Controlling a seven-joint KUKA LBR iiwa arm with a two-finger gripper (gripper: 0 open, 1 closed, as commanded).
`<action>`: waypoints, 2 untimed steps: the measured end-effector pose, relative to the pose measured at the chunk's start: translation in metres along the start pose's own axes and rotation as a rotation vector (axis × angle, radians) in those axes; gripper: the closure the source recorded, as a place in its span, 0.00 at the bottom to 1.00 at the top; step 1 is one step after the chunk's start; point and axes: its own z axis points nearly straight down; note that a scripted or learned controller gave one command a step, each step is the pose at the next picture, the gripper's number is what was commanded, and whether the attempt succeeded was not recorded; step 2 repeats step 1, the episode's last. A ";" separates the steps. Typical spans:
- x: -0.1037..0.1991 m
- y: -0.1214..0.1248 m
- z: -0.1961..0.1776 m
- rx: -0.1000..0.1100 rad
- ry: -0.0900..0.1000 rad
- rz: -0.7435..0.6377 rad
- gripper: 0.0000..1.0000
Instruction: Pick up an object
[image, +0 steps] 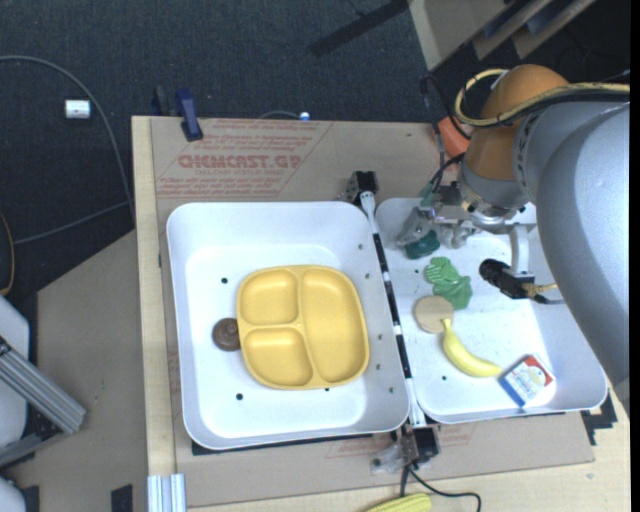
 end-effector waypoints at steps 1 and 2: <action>0.000 0.001 -0.010 -0.002 -0.002 -0.001 1.00; 0.000 0.001 -0.010 -0.002 -0.002 -0.001 1.00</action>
